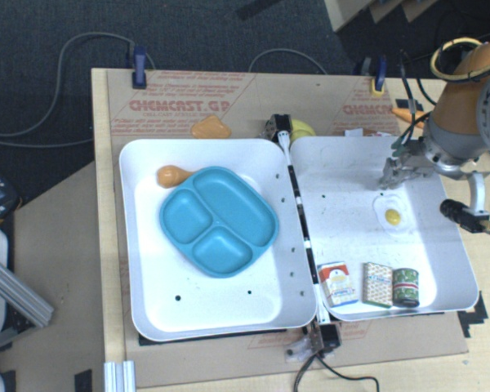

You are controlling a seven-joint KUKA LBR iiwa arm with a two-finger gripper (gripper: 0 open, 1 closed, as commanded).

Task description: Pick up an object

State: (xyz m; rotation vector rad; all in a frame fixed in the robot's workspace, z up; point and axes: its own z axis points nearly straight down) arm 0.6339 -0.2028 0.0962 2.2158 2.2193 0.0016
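The egg (392, 216) is the thing I am after. It looks like a toy fried egg, a flat white shape with a yellow bump in the middle. It lies in the right bin (343, 219), on the bin floor, in the far half and toward the right side.

I think it is light, so lifting it will be easy. I think it is stiff plastic or rubber, and it may be slippery. It is very flat, so there is not much to hold. I would take it by the yellow bump, or by two sides of the thin white rim. If I come down badly, it may slide away or pop out.

My pincer (394, 175) hangs over the right bin, just past the egg on the far side. It is near the egg but not on it. I would need to move a little toward the near side and then go down. I cannot tell if my pincer is wide or narrow from here, and I see nothing in it.

Other things are in my bin too: a small red box (336, 283), a checked box (377, 284) and a green can (406, 287), in a row at the near edge, well apart from the egg. The left bin (147, 284) holds a blue tray (219, 220).
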